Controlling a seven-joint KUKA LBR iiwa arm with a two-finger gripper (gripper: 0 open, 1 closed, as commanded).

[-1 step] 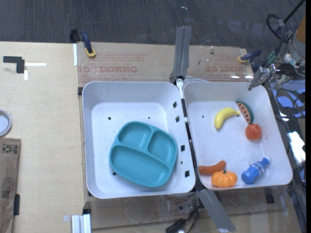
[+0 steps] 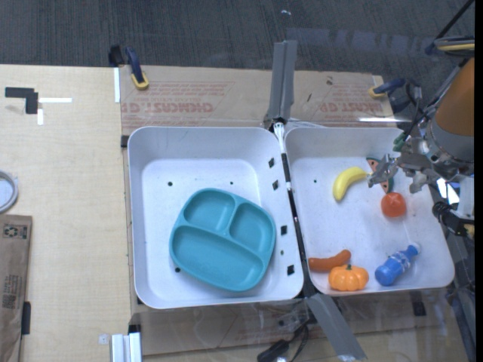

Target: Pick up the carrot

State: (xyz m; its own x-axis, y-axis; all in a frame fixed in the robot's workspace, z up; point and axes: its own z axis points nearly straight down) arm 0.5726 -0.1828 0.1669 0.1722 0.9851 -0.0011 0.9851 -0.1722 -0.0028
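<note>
The carrot [image 2: 330, 262] is a short orange-red stick lying flat near the front left of the right bin [image 2: 362, 225]. Its right end touches a small orange pumpkin [image 2: 349, 277]. My gripper [image 2: 382, 173] hovers over the back right of that bin, just right of the banana [image 2: 347, 182] and above a red tomato [image 2: 392, 204]. It is open with nothing between its fingers. It stands well away from the carrot, toward the back and right.
A blue bottle [image 2: 396, 264] lies at the front right of the right bin. The left bin [image 2: 151, 202] holds a teal divided plate [image 2: 223, 238]. A grey divider post [image 2: 283, 81] rises between the bins at the back.
</note>
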